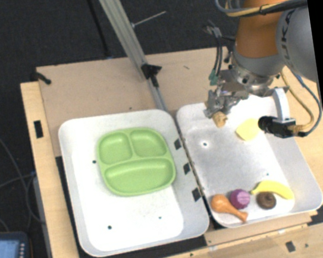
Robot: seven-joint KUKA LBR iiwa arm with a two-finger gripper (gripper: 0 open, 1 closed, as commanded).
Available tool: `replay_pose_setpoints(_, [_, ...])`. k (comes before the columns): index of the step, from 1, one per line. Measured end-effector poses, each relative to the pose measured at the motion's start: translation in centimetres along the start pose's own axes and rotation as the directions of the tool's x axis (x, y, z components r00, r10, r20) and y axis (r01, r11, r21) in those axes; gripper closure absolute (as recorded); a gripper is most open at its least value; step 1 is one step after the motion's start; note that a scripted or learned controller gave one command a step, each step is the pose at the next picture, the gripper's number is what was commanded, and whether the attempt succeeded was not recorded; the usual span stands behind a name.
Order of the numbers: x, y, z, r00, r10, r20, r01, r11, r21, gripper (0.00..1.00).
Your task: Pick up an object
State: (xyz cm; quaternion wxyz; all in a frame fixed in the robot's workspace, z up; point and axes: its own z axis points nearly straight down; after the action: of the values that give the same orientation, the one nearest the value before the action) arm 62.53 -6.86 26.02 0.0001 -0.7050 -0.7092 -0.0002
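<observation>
My gripper hangs over the far left part of the right bin. A small tan object sits between its fingertips, and the fingers are closed on it. A pale yellow piece lies just to the right of the gripper on the bin floor. Along the near edge of the same bin lie an orange pear-shaped toy, a purple item, a brown round piece and a yellow banana.
The left bin holds a green divided plate. A slanted metal post rises behind the bins, close to where they meet. A black fitting on the arm hangs over the right bin's right side.
</observation>
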Motion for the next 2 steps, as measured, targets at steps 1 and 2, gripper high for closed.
replay_pose_setpoints(1, [5.2,-1.7,0.1,1.0,-0.001,0.0,0.001,1.0,0.0,1.0])
replay_pose_setpoints(2, [9.0,-4.4,1.6,1.0,0.0,0.0,0.0,1.0,0.002,1.0])
